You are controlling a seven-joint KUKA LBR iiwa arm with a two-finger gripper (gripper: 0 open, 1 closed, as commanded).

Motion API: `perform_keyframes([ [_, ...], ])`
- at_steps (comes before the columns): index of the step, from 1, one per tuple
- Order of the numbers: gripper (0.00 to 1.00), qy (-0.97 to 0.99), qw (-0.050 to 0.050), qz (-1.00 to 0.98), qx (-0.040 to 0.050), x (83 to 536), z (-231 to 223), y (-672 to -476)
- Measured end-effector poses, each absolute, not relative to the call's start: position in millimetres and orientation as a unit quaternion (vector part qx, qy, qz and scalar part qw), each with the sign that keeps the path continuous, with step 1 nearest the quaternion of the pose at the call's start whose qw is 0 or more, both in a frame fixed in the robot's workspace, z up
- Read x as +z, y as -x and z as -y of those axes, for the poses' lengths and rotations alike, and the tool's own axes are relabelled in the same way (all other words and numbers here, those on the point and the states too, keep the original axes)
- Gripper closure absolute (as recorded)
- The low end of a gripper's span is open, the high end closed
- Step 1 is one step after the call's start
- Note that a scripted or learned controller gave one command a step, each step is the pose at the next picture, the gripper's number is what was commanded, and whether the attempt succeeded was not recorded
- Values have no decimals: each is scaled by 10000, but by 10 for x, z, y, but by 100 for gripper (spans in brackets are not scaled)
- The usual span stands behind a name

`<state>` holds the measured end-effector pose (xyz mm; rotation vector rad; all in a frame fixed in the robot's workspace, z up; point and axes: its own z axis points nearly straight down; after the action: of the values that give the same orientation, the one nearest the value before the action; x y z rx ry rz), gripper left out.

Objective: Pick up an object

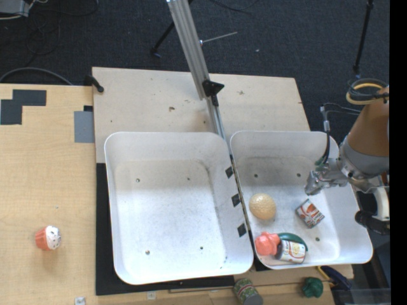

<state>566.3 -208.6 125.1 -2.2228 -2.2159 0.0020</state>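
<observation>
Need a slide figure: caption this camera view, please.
Gripper poised over the right bin, above a small can, beige ball and red-capped bottle.

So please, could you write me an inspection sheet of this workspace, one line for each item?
Surface: two shallow white bins, left bin and right bin, side by side on the bench.
Job's things: in the right bin, a round beige ball, a small red-and-white carton, a red-capped dark bottle lying down.
Clutter: small orange-and-white figure on the wooden board at left.
Gripper: gripper above the right bin, near the carton; holds nothing seen.
Cables: black cables on the dark floor.
Surroundings: slanted aluminium bar.
</observation>
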Motion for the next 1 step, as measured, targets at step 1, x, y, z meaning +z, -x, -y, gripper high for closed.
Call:
perform_keyframes([
  [1, 100, 7068, -16, 7074, -7, 1758, 2133, -5765],
])
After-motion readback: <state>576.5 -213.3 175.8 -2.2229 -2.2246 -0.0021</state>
